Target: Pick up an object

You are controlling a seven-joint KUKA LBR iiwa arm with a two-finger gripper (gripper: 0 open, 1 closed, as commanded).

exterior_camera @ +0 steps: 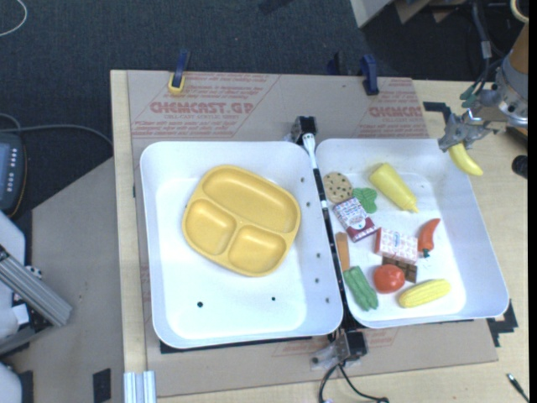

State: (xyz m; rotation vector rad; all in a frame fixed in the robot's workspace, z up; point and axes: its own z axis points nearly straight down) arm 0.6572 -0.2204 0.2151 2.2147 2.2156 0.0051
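Banana (466,159), yellow and small, hangs just under the gripper (460,138) at the far right corner of the right bin (487,225), and it looks pinched between the fingers by its upper end alone. That is a thin hold: most of the fruit dangles below and off to one side, tilted, so any swing or quick turn of the arm could lever it loose. I judge the grip as closed on the banana, though the contact itself is small and partly shadowed.

Directly beneath sits the bin's rim, so a slip here is awkward. The banana could strike the edge and bounce out onto the counter (503,154) rather than drop back among the other toys.

Down in the right bin lie a yellow pepper (393,186), a cookie (337,186), a red chilli (428,233), a tomato (388,277) and a corn cob (424,292), all well apart from the gripper, so they pose no snag for now.

The left bin (168,250) holds a yellow divided plate (242,220). Should the arm carry its catch that way, the long sweep across both bins is where a marginal end-grip is most likely to fail, in my reading
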